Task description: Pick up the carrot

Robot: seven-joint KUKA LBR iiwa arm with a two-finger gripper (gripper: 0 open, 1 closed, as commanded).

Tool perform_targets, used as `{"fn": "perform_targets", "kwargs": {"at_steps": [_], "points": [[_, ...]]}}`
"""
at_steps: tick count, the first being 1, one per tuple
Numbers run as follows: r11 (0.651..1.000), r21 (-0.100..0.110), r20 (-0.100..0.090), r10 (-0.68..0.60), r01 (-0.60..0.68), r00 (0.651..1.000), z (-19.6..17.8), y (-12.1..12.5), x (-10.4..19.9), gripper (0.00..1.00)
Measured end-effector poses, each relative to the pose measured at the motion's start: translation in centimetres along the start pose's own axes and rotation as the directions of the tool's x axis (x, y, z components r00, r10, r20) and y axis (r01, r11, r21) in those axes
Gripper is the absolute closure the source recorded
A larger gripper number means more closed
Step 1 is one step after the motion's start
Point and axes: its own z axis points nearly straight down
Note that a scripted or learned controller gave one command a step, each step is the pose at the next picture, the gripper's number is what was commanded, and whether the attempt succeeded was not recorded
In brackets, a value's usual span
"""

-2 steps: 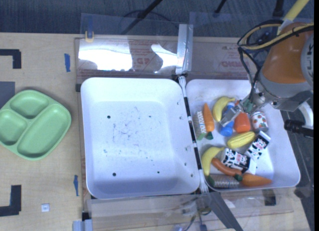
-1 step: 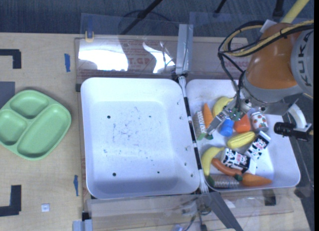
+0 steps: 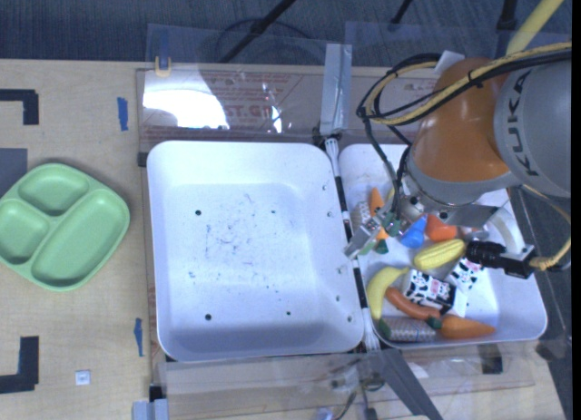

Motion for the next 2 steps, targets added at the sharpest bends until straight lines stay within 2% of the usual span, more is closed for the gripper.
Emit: {"fn": "perform_targets", "kwargs": {"at_steps": [1,2], "points": [[1.000,-0.002,0.003,-0.005,0.005,1.000,-0.6,-1.8,-7.3,0.00],[0.997,-0.003,0.005,-0.079,0.079,0.997,-0.1,-0.4,-8.8,0.00]]}}
